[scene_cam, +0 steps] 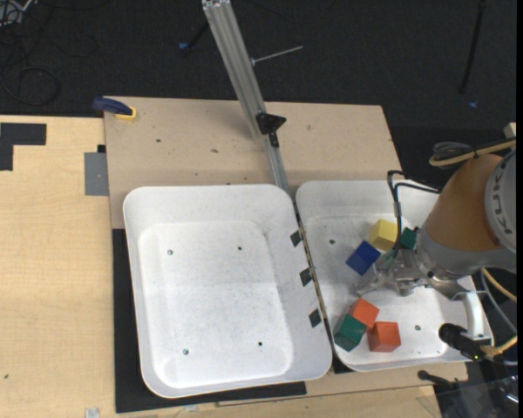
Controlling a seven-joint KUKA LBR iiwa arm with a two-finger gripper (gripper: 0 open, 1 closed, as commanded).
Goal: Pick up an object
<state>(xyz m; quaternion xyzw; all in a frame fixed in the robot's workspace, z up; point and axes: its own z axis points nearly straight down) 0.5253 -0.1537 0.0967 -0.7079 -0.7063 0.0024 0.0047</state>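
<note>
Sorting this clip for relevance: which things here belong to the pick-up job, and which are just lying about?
Job:
hand
yellow block
blue block
orange block
green block
red block
right bin

Lying about:
left bin
aluminium bar
blue clamp

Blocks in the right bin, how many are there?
5 for sure: yellow block, blue block, orange block, green block, red block. A dark green bit beside the arm may be another.
</note>
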